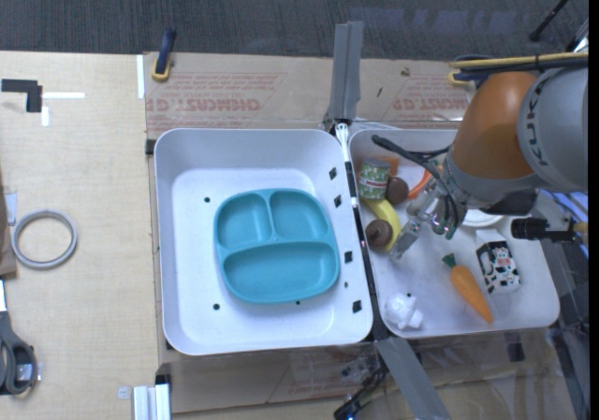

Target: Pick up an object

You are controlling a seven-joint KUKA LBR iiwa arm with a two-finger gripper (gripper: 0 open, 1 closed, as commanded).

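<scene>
My gripper hung low in the right bin; I could not tell its state. The banana lay just left of it, long axis running up-bin along the divider, a brown ball touching its lower end.

A divided plate is set in the left bin. In the right bin, a can is placed far-left, a carrot near-right.
</scene>
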